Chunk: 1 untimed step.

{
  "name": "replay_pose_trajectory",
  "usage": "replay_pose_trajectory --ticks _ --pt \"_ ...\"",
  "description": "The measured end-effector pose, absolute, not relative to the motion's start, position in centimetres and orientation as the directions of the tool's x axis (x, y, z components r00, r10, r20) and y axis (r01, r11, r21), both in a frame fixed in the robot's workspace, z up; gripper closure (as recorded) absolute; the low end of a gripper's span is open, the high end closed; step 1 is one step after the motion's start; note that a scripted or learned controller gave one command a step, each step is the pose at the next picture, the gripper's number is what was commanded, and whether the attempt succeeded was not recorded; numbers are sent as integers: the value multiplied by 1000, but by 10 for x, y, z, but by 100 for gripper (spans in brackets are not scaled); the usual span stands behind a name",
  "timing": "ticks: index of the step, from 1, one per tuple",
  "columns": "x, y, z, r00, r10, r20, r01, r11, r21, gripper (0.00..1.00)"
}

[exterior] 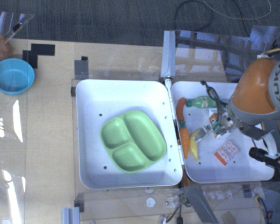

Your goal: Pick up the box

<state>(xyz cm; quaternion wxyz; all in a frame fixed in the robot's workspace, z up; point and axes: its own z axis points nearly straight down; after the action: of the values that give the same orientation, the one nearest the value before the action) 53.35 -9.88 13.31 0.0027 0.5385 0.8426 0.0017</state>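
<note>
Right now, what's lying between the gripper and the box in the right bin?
In the camera view, nothing lies between them: a short stretch of bare white bin floor separates the gripper from the small red-and-white box, which sits just below and right of it.

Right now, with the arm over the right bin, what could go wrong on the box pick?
1. The gripper sits up and to the left of the box, so closing here would likely miss it.
2. The banana and carrot lie close to the gripper; a descent here may grab or shove them instead.
3. The box lies flat on the right bin floor, so it could slide rather than lift.
</note>
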Motion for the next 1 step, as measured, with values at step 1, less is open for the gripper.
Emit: replay_pose_trajectory --ticks 1 --pt "606 -126 168 -53 999 -2 999 53 8 0"
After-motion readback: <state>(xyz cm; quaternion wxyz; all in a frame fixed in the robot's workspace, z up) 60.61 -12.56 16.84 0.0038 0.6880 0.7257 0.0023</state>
